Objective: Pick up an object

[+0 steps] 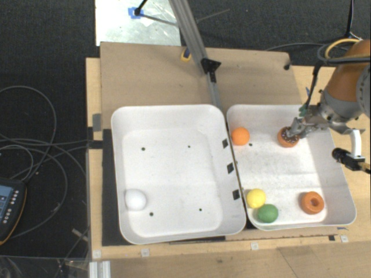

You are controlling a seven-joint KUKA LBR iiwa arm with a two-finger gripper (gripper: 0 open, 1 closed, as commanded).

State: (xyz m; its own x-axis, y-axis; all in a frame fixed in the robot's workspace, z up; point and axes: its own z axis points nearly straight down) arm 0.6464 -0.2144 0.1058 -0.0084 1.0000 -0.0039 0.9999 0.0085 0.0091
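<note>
Reaching into the right white bin [333,172], the end effector [294,131] sits on a brown-orange ring-shaped object [287,138] at two o'clock; its opening cannot be told. Next likely calls for closing, then lifting straight up.

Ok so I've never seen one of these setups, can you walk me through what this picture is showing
This is one camera fixed above a bench, looking down at a slant. The grey robot arm with an orange band reaches in from the picture's right. Its pincer is low over a brownish-orange ring-shaped object in the right shallow white bin; I can't tell whether it grips it. That bin also holds a small orange ball, a yellow ball, a green ball and an orange ring. The left white bin holds a white ball.
</note>
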